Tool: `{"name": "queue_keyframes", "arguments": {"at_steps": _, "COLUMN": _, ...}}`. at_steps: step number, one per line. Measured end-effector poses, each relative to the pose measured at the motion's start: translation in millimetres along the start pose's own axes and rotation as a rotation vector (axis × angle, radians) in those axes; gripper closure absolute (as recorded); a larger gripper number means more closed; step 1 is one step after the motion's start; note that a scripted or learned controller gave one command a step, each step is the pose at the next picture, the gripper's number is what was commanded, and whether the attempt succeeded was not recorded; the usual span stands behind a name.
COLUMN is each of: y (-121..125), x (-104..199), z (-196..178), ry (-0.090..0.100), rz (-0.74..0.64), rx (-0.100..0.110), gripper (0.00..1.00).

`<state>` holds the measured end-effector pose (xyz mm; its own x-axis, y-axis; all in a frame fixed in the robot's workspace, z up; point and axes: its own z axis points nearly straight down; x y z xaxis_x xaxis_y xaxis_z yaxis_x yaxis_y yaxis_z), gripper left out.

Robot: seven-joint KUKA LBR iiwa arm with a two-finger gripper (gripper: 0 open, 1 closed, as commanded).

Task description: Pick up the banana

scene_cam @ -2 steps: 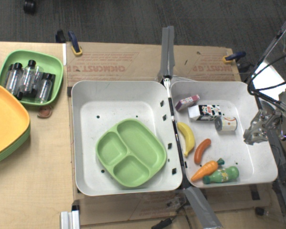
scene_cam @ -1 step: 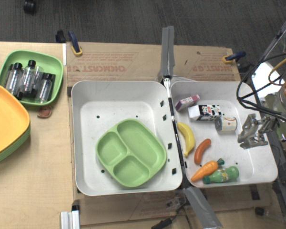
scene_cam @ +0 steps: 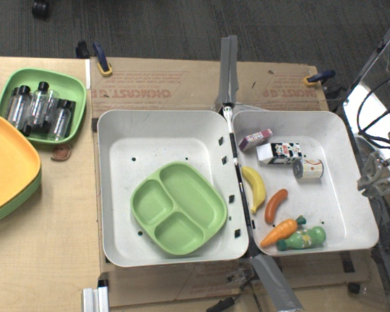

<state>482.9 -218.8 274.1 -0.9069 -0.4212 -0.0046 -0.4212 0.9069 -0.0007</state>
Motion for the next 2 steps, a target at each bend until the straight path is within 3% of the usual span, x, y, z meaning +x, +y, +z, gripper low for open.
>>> {"name": "queue_keyframes", "arguments": {"at_steps": 1, "y": 63, "x": -35, "z": 30, "ry": 0.002, "rz": -0.289, "rx": -0.003, "gripper": 1.00}}
{"name": "queue_keyframes", "arguments": {"at_steps": 2, "y": 81, "x": -51, "z": -18, "ry": 0.000, "rz": -0.716, "rx": -0.002, "gripper": 1.00}}
